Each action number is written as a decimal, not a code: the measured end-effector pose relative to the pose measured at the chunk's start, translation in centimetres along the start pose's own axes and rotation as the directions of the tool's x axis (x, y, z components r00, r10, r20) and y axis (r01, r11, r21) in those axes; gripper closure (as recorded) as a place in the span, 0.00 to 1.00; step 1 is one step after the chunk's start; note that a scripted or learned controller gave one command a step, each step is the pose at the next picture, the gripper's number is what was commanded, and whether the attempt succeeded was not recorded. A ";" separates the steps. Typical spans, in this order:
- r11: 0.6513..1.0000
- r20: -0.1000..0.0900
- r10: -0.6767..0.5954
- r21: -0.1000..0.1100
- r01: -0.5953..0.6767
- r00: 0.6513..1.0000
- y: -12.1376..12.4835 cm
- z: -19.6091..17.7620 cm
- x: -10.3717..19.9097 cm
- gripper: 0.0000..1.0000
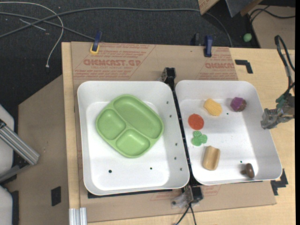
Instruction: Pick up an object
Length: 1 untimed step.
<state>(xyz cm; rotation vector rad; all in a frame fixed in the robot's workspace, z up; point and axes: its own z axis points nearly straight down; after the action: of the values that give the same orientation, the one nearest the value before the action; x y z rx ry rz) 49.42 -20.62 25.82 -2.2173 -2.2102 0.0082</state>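
The right white bin (262, 153) holds several small objects. A yellow lump (213, 107) and a purple piece (238, 104) lie near its far side. A red-orange round piece (196, 121) and a small green piece (199, 138) sit toward its left wall. A tan cylinder (211, 157) lies near the front, and a small brown piece (248, 170) rests in the front right corner. My gripper (273, 117) hangs at the bin's right rim, apart from all of these; the purple piece is the closest.
The left white bin (93, 172) holds a green divided plate (130, 125). Black brackets (168, 74) join the bins at the middle. Blue clamps (97, 42) pin the cardboard sheet at the back. Cables cross the dark floor beyond the bench.
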 end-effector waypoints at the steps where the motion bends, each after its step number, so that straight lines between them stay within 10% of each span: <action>1: 1.000 0.003 -0.003 -0.011 0.003 1.000 0.2 -0.5 0.0 0.00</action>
<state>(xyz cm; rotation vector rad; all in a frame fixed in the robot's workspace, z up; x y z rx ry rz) 49.65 -20.58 26.33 -2.2205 -2.2207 0.0000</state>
